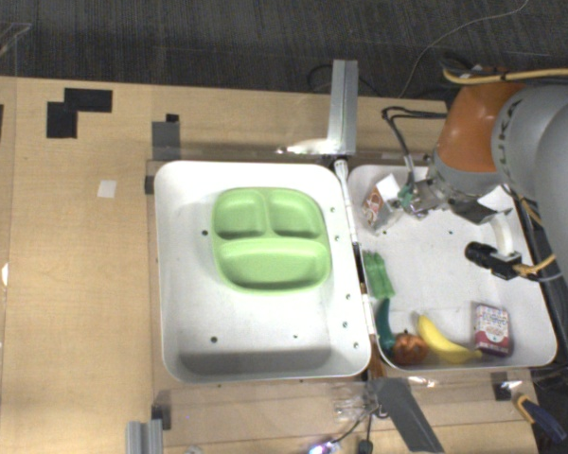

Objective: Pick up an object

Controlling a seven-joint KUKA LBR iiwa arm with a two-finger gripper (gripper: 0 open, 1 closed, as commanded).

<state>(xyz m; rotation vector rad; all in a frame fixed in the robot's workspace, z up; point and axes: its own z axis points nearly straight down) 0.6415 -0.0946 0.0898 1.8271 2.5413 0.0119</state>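
My gripper [404,200] is low in the far left corner of the right bin [525,353], reaching in from the right under the orange wrist band. A small white packet with dark print [379,202] lies right at its tip, touching or nearly touching it. Along the bin's left side are a green wrapped item [377,274] and a dark teal item [383,318]. At the near edge sit a red apple [409,348], a yellow banana [445,340] and a small red and white box [492,327].
The left bin [185,282] holds a light green divided plate [270,236]. A black cable end [490,258] hangs over the right bin's right side. A metal post [344,102] stands behind the wall between the bins.
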